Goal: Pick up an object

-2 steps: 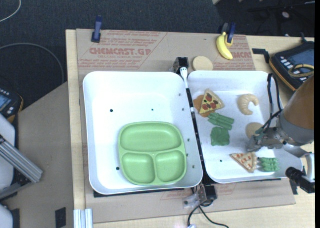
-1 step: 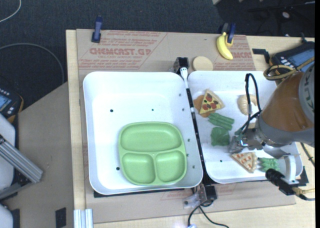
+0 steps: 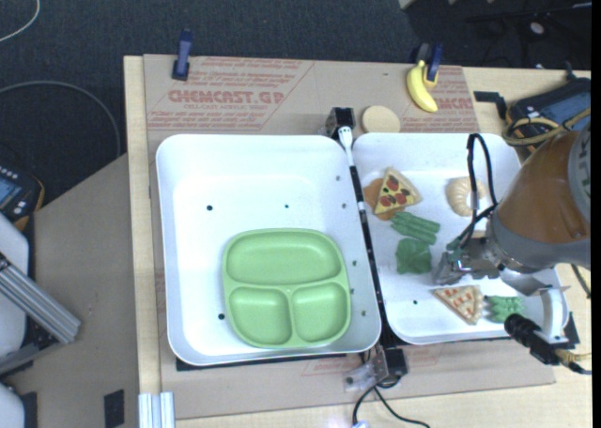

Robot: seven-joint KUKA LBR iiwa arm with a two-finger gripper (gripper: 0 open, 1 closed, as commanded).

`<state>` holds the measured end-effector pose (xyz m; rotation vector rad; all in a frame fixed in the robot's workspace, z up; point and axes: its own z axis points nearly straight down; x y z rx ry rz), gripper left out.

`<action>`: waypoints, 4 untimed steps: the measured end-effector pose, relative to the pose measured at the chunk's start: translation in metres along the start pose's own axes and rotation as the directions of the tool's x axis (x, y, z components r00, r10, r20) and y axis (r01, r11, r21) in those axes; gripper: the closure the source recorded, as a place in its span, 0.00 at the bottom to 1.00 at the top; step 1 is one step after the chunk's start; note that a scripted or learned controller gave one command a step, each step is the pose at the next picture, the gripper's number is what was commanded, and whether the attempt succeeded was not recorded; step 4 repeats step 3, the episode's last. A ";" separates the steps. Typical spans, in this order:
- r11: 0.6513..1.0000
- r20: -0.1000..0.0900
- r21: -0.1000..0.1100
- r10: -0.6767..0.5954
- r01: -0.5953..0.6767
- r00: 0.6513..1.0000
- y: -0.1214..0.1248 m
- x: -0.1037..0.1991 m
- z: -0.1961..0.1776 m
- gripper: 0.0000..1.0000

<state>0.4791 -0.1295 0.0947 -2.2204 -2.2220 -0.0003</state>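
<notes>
The robot's pincer [image 3: 454,267] hangs low inside the right bin [image 3: 413,318], its metal fingertips just beside a green toy vegetable [image 3: 412,255] and just above a toy pizza slice [image 3: 459,301]; from this slanted overhead view it cannot be told whether the tips stand apart or together, and nothing is seen clamped between them. The nearest candidate for a pick appears to be the green piece, lying to the pincer's left in the picture, a lumpy, matte plastic shape with no clear long axis. A second green piece [image 3: 415,226], longer and ridged like a pea pod, lies just beyond it, its length running across the bin. The lower pizza slice, a flat tan wedge with red spots, points toward the bin's near rim and sits beside another small green item [image 3: 503,305] partly hidden by the arm. Farther up the bin rest a second pizza slice [image 3: 391,193] with a brown crust and a pale, ribbed shell-like piece [image 3: 460,195].

The left bin [image 3: 188,229] holds a smooth, pale green divided plate [image 3: 285,286] with three compartments. On the cardboard-covered bench beyond the bins lie a yellow banana [image 3: 422,90] and a tan disc [image 3: 380,119].
</notes>
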 end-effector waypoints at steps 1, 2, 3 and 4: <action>1.000 -0.001 -0.010 -0.008 0.008 1.000 0.002 0.061 -0.095 1.00; 1.000 -0.003 0.001 -0.008 0.008 1.000 0.000 0.136 -0.090 1.00; 1.000 -0.005 -0.020 -0.008 0.008 1.000 0.002 0.181 -0.249 1.00; 1.000 -0.005 -0.020 -0.008 0.008 1.000 0.002 0.181 -0.249 1.00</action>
